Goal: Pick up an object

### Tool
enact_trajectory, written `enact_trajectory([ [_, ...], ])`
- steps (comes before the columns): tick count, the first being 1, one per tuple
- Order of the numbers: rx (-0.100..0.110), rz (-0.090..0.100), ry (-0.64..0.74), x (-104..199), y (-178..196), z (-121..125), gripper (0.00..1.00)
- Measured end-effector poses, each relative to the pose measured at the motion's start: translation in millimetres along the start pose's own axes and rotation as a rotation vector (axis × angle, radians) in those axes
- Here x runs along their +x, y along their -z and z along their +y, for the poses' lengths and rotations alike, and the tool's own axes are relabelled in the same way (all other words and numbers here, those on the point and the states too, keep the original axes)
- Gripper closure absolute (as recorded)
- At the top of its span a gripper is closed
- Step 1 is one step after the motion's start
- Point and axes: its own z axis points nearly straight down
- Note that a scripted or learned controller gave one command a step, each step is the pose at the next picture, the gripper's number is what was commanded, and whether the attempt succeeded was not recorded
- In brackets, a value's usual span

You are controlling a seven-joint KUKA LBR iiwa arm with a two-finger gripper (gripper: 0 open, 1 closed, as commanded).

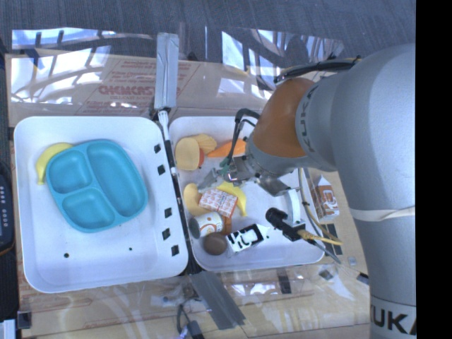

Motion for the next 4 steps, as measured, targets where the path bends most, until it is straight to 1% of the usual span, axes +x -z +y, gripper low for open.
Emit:
enact_trajectory([
  [1,0.022,0.006,0.004,2,-8,-17,0.00],
  [2,0.048,0.014,0.111,-24,-13,80,0.00],
  [3,0.050,0.021,0.139,-28,-13,79,0.00],
  [4,0.050,0.021,0.139,-28,-13,79,0.00],
])
